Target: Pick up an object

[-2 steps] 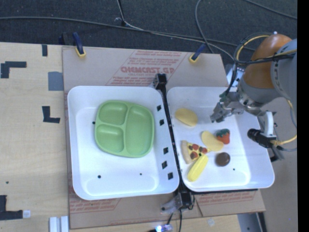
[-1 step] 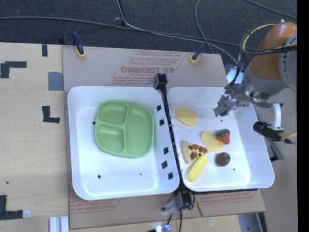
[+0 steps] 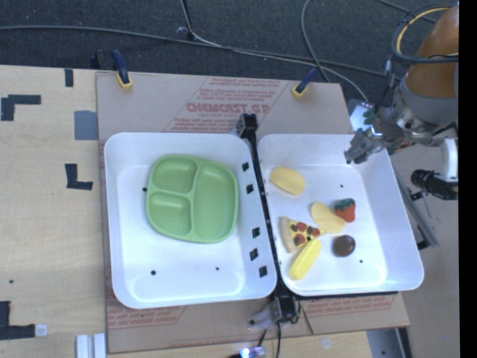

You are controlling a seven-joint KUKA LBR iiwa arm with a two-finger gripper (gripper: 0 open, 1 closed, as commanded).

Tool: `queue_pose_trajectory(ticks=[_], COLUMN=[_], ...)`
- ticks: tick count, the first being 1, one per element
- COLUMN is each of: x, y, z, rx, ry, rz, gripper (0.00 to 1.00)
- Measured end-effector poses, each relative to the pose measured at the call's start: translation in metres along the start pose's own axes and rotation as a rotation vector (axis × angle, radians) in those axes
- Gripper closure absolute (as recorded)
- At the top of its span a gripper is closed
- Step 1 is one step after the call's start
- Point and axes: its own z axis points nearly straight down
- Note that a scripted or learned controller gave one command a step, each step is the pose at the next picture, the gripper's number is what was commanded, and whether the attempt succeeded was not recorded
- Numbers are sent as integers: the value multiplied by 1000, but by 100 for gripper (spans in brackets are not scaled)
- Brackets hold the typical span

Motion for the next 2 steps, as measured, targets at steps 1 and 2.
queue_pose_trajectory(ticks=[1, 2], x=[60, 120], y=[4, 5], z=[-5, -7], rx=[6, 7], ry=[3, 3], rz=[-5, -5], gripper=[100, 100])
